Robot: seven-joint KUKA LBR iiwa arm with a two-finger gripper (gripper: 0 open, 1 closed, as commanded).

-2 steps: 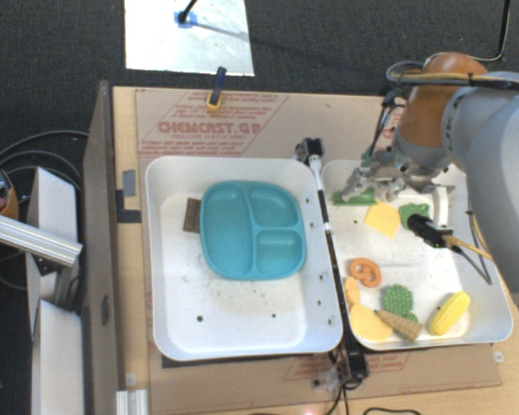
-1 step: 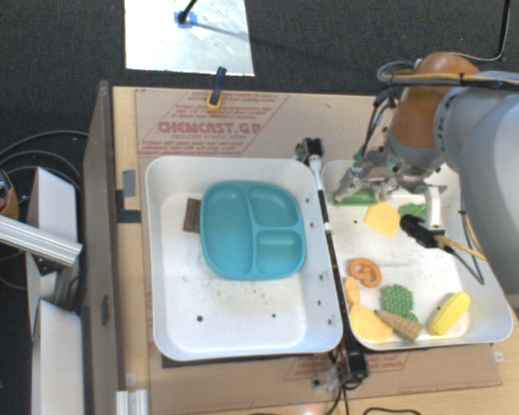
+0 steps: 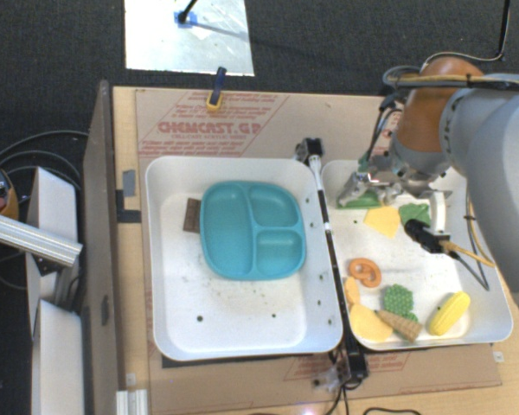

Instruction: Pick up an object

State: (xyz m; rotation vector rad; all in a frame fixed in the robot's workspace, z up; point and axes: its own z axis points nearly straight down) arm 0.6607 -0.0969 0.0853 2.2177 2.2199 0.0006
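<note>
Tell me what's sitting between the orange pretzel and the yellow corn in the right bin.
In the camera view, a green waffle-textured piece lies between the pretzel and the corn.

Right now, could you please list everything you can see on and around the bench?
bins: 2, white, side by side on bench
tray: 1, teal, three compartments, left bin
brown block: 1, left bin, at tray's left edge
wedge: 1, yellow, right bin, upper part
green pieces: 2, right bin, under the arm
pretzel: 1, orange, right bin centre
green lump: 1, right bin, lower part
corn: 1, yellow, right bin, lower right
cone: 1, tan, right bin, front edge
arm: 1, grey, orange band, over right bin
end effector: 1, right bin's upper left
</note>
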